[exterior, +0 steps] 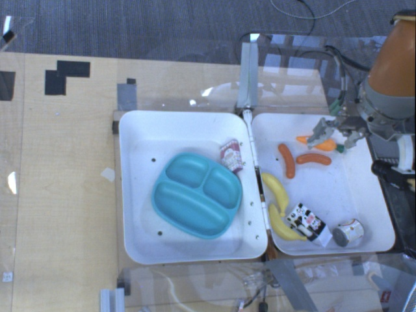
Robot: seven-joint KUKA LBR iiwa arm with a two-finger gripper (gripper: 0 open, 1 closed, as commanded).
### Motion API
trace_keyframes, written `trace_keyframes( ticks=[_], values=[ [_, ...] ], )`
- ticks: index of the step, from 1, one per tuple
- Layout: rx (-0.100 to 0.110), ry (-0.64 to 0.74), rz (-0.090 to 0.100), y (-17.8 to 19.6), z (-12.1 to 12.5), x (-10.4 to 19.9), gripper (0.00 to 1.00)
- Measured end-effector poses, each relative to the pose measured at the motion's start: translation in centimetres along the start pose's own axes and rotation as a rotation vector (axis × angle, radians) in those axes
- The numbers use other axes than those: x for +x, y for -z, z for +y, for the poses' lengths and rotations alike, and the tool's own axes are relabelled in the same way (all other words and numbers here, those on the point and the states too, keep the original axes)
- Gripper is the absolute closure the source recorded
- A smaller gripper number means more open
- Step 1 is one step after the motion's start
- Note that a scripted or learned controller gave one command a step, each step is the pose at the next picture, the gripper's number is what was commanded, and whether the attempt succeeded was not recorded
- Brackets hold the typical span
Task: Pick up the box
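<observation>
**Box low in the right bin, gripper well off it**

You had the box [305,223], a small carton printed in black and white, lying tilted near the front of the right bin [377,194]. Its left end rested against the lower of two bananas [278,207], which curved along the bin's left wall at the box's nine to ten o'clock. A small silver can [349,233] lay on its side just beside the box at four o'clock. That crowding mattered: you would have judged that only the box's upper long edge offered free room for fingers.

Farther out, at the box's twelve o'clock, two sausages [300,160] lay apart in mid-bin, and beyond them a carrot [320,143] sat near the back.

The gripper [337,135] hung over that carrot, at the box's one o'clock and well apart from it, fingers spread wide and holding nothing. So the pick was not yet begun.

In the left bin [140,174], at the box's nine o'clock, a blue divided plate [197,194] lay flat, with a small red packet [232,156] at its upper right rim.
</observation>
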State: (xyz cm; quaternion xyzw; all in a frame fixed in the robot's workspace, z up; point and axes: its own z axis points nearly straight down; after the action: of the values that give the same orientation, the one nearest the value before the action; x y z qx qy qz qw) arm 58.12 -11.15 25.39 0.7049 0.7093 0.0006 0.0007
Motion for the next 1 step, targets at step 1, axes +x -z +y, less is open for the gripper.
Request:
trace_keyframes(
  ticks=[1],
  values=[
    [-0.003, 0.188, -0.002, -3.47, 8.89, -2.87, 0.0]
  ],
)
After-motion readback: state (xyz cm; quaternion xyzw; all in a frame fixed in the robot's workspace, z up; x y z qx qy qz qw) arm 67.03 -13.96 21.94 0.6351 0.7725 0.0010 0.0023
